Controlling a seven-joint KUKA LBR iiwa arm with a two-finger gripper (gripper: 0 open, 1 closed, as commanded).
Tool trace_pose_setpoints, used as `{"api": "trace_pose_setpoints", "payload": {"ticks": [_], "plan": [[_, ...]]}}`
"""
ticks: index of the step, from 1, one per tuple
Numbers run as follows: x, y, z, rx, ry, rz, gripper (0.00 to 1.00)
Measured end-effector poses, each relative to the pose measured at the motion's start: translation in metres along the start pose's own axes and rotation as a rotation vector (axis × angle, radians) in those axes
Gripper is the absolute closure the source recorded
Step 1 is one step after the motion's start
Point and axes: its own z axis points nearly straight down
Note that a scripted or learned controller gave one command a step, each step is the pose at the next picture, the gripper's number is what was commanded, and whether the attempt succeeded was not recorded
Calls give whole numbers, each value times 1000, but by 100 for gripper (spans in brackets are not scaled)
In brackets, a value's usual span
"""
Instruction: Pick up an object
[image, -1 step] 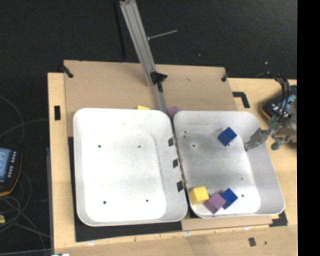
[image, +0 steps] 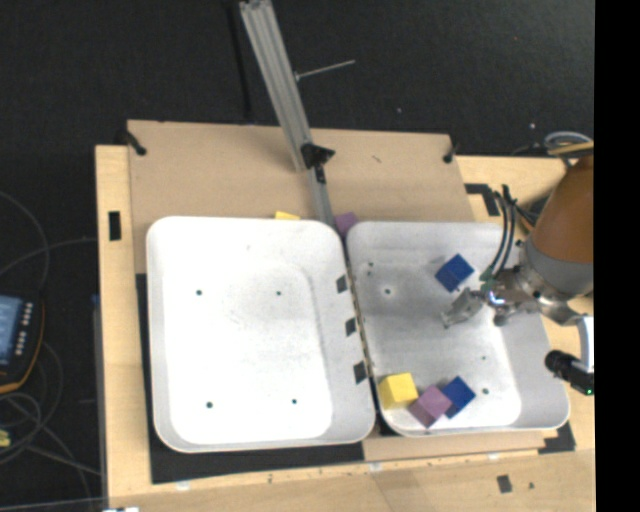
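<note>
Sitting corner-up, blue block (image: 454, 271), beside gripper (image: 468, 306)

At the right edge of the frame the arm (image: 566, 232) shows a rounded orange band over a grey cylindrical wrist. Thin black cables (image: 507, 228) loop along its left side. The small metallic grey hand (image: 470, 305) carries a green spot near its base.

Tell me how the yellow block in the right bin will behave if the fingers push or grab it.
The yellow block looks cube-shaped with flat faces, so it would probably slide, not roll. It sits close beside the purple block near the bin's front wall, so a push may shove both. It looks small and solid, probably light.
</note>
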Motion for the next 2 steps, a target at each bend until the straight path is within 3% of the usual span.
{"api": "trace_pose_setpoints", "payload": {"ticks": [1,2], "plan": [[-4,67,61,-7,-2,0,0],[20,50,60,-6,-2,0,0]]}}
